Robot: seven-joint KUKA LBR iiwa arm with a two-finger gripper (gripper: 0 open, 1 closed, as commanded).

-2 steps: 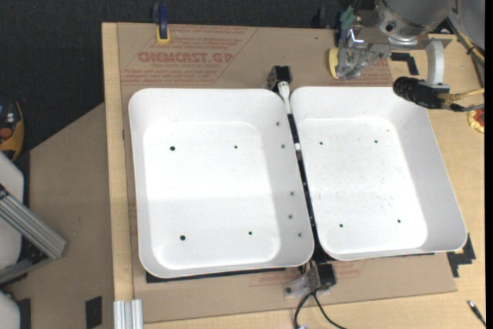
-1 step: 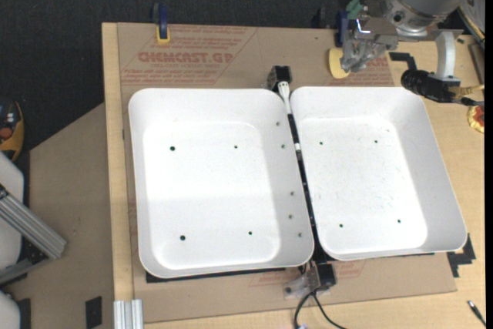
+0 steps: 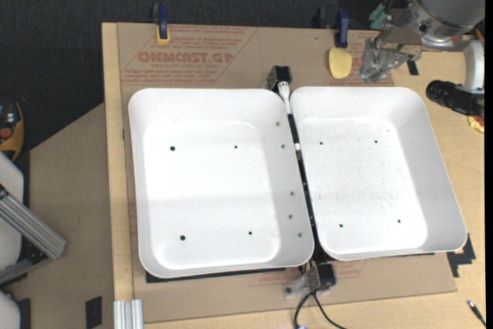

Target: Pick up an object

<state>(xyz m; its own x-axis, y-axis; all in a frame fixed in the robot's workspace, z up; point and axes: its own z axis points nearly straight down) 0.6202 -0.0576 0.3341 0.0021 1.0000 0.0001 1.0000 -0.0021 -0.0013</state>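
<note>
A small pale yellow object (image 3: 340, 62) lies on the brown bench board just beyond the far left corner of the right bin (image 3: 431, 166). My gripper (image 3: 376, 67) hangs above the board right beside it, a little to its right and outside the bin's far rim. Nothing shows in the gripper. The left bin (image 3: 142, 166) sits next to the right one, and their rims meet in the middle.
Two blue clamps (image 3: 160, 19) (image 3: 341, 27) hold the board's far edge. A black clip (image 3: 279, 77) sits at the far end of the seam between the bins, and another fixture with cables (image 3: 316, 277) at its near end.
</note>
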